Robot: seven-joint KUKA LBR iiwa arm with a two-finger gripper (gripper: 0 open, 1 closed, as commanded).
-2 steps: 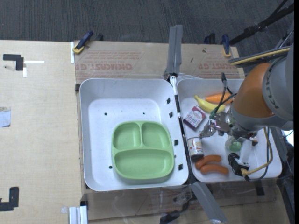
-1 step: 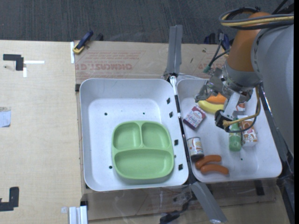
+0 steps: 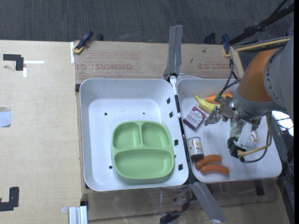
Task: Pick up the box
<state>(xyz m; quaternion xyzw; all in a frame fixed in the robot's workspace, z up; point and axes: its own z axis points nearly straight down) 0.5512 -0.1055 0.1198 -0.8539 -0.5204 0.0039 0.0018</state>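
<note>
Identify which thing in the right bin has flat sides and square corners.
The small purple cardboard box, beside the gripper; the yellow banana, the metal can and two orange sausages are all rounded.

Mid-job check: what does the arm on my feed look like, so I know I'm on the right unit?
The arm is a thick, rounded grey body with a broad orange band above the wrist. Below the band it turns grey again and ends in a compact silver-grey metal gripper. Thin black cables run past it at the view's top right.
</note>
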